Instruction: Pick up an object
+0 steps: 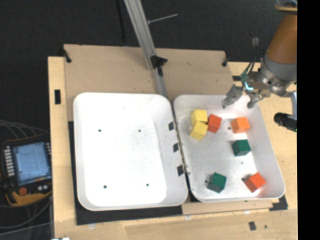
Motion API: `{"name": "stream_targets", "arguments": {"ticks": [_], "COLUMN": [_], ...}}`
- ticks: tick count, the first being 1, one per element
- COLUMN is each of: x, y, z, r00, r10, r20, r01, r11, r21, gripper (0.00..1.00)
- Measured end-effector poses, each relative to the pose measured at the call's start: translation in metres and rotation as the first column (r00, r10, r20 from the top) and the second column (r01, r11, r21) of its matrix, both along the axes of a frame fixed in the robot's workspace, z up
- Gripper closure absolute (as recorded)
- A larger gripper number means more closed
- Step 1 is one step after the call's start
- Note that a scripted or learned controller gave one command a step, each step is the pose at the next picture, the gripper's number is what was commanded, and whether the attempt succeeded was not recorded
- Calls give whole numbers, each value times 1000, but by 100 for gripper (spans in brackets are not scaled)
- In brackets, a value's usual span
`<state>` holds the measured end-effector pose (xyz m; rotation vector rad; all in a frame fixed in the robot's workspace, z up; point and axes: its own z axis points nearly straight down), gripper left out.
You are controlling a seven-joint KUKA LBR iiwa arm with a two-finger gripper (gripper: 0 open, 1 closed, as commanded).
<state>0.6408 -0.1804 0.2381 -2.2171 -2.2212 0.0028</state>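
Seven blocks lie in the right bin [270,156]; the gripper [241,99], jaws apart, hovers at twelve o'clock, approaching, needing descent onto the orange block [241,124].

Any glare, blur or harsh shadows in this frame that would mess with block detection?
Camera view: both white bins are bright and nearly blown out, with little surface detail; the coloured blocks stay distinct, with only small soft shadows; the gripper and arm look slightly soft; the background is dark.
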Motion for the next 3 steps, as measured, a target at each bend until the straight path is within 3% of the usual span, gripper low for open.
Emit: {"name": "stream_targets", "arguments": {"ticks": [1, 2, 3], "x": [1, 6, 10], "y": [-1, 1, 2], "z": [3, -58, -114], "r00": [1000, 1000, 1000], "r10": [2, 4, 3], "r20": [4, 0, 9], "r01": [-2, -4, -3], "r11": [1000, 1000, 1000], "r21": [-4, -3, 0], "gripper": [0, 0, 0]}}
